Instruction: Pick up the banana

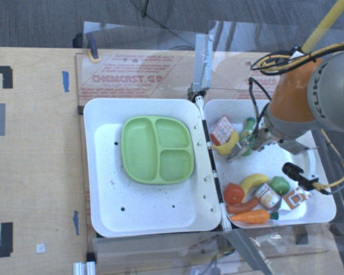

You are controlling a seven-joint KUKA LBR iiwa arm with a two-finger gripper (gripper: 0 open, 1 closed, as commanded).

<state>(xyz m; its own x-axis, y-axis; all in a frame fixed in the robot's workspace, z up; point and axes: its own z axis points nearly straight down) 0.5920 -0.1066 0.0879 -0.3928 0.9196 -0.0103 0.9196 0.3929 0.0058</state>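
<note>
- Your curved yellow banana (226,146) lies in the right shallow white bin (327,209), near its left wall, beside a red-and-white packet (222,129).
- The tool (236,152) sits just beside the banana's right end; you cannot tell its state.
- A green divided plastic plate (158,149) rests in the left white bin (103,176).

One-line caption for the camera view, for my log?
Gripper reaches a banana in the right bin; green plate in left bin.
</note>
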